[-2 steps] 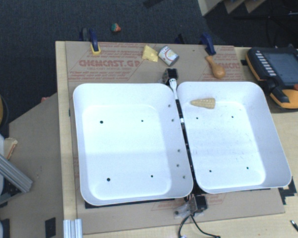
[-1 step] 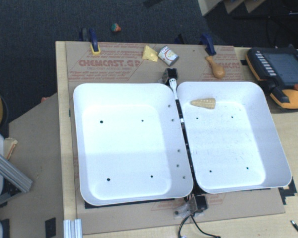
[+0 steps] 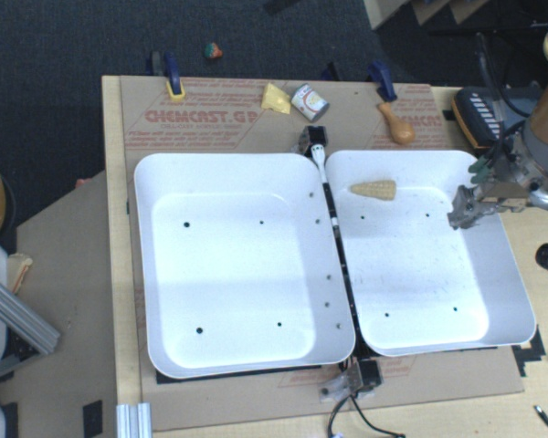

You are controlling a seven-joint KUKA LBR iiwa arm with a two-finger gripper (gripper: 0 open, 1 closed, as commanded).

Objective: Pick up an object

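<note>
Cone-shaped object (image 3: pixel 373 189) lay up-left of gripper (image 3: pixel 464 213), apart, likely awaiting pickup; couldn't tell gripper's opening, nothing visibly held.

I am looking through a single camera fixed above the bench (image 3: pixel 210 108), and it is facing down at a slant. It is taking in both white bins: the left bin (image 3: pixel 164 190) is sitting in the middle of the frame, the right bin (image 3: pixel 502 272) toward the right edge. It is standing back far enough that dark carpet (image 3: pixel 91 26) is showing along the top and left of the frame. The arm (image 3: pixel 539 167) is entering from the right edge, partly cut off.
</note>
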